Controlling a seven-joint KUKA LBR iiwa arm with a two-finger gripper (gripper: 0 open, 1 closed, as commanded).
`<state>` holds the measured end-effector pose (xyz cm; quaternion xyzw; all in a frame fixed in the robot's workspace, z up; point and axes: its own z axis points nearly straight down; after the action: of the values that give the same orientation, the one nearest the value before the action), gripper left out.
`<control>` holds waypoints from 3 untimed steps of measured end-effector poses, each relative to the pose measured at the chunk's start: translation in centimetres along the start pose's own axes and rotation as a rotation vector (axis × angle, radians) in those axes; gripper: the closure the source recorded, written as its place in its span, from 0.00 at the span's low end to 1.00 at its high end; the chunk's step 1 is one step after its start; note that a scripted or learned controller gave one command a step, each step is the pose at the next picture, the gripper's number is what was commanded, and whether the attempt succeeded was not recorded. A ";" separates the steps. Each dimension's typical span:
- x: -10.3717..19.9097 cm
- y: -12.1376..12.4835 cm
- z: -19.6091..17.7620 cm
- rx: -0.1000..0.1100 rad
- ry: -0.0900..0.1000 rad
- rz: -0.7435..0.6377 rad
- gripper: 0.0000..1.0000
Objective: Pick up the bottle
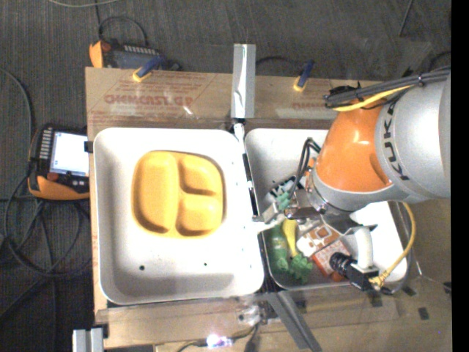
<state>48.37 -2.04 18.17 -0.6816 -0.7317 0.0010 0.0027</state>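
The grey and orange arm hangs over the right bin (275, 149), covering much of it. My gripper (283, 201) is low over the bin's left side, close to the wall between the bins. Just in front of it lies a green, elongated thing that may be the bottle (277, 246), against the bin's left wall. It lies apart from the gripper, with nothing seen lifted. Part of the bin's contents is hidden under the arm.
Next to the green thing lie a yellow banana-like piece (291, 236), a leafy green item (300, 267) and a red and white packet (321, 243). The left bin (117, 270) holds a yellow divided plate (178, 193). A metal post (242, 79) stands behind the bins.
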 end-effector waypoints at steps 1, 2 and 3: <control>-8.3 -0.5 -12.3 -0.004 -0.006 -0.149 0.00; -0.1 0.0 -2.9 -0.001 -0.001 -0.261 0.00; 0.1 14.6 -4.1 -0.002 -0.008 -0.587 0.00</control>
<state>62.98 -0.93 22.21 -0.4409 -0.8976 0.0020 -0.0006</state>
